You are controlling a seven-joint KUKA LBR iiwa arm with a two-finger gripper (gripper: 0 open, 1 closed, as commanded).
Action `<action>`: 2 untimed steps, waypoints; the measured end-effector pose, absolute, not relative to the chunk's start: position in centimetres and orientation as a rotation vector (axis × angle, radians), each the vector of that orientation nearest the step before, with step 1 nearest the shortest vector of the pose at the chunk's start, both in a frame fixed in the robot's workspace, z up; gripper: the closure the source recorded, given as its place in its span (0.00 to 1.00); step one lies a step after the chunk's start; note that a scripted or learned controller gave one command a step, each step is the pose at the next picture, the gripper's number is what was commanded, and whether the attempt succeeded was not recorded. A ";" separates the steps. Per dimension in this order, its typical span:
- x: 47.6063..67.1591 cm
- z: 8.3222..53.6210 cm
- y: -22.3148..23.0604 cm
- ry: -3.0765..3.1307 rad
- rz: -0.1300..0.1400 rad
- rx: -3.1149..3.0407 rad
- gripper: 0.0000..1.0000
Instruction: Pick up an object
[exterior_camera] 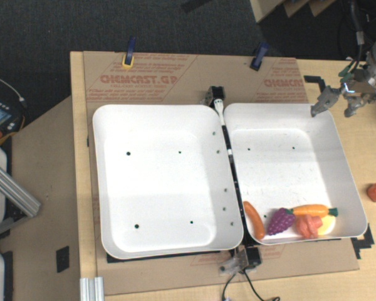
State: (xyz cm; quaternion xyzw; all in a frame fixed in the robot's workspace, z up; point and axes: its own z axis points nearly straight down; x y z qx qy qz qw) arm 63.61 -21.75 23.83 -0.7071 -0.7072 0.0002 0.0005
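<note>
Several toy foods lie along the near edge of the right bin (pixel 326 149): an orange sausage (pixel 254 220), a purple grape bunch (pixel 280 221), a carrot (pixel 313 210), a red piece (pixel 306 227) and a yellow piece (pixel 326 226). My gripper (pixel 336 105) hovers over the far right corner of that bin, well away from the toys. Its two fingers are spread apart with nothing between them.
The left bin (pixel 113 168) sits beside the right one on a cardboard sheet (pixel 175 74). Blue and yellow clamps (pixel 129 54) hold the sheet's far edge. A small red object (pixel 375 192) lies on the bench right of the right bin.
</note>
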 end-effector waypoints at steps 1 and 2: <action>56.3 51.8 -22.1 -2.236 -0.013 -2.237 0.00; 51.4 53.9 -22.5 -2.225 -0.004 -2.231 0.00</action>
